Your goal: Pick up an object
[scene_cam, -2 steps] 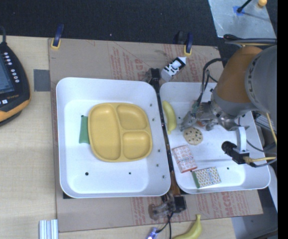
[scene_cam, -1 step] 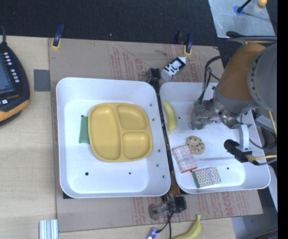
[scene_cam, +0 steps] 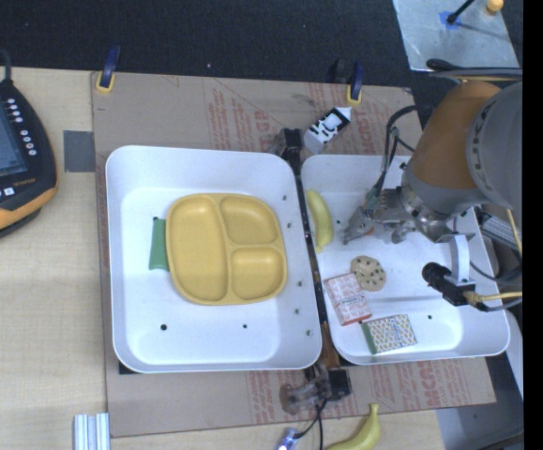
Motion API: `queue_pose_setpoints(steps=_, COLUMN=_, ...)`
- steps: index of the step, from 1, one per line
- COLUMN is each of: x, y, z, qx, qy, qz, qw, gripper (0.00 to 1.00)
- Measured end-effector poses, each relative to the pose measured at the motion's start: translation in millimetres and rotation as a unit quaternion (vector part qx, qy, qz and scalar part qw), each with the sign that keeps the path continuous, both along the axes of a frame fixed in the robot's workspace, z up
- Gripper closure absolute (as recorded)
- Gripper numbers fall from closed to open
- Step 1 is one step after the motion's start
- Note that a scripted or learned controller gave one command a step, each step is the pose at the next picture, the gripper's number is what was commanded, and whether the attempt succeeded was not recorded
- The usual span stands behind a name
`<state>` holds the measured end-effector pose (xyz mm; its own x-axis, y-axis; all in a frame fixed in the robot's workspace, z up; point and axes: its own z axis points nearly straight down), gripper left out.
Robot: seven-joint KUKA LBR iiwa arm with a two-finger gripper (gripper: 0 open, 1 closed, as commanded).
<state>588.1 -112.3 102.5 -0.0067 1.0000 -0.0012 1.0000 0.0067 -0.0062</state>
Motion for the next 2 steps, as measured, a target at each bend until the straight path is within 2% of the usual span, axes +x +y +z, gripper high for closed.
queue_pose_setpoints(steps=1, x=68.1, y=16.5, z=-10.6, qx=0.0009, qy=-0.002, qz=-0.002, qw=1.0, gripper=0.0)
queue_pose_setpoints(steps=2, x=68.3, y=2.7, z=-10.5, qx=0.0007, qy=-0.002, qz=-0.002, qw=1.0, gripper=0.0)
